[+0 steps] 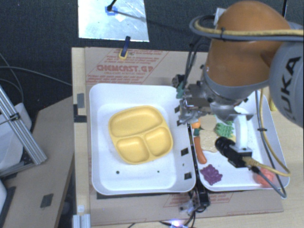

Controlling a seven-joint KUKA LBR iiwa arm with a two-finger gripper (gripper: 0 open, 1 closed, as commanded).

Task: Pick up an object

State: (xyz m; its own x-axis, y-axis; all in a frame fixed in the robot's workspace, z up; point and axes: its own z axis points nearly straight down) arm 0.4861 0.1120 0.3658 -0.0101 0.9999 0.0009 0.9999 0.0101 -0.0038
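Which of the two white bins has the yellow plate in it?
The left shallow white bin holds the yellow three-compartment plastic plate. The right white bin holds small toy foods, including a purple grape bunch.

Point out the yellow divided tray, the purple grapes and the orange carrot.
yellow divided tray (140,134), camera view, middle ridge.
purple grapes (211,174), camera view, centre of bunch.
orange carrot (200,152), camera view, mid-length.

This was a robotics lab: a grey-and-orange industrial arm (cables trailing) worked over two shallow white plastic bins.
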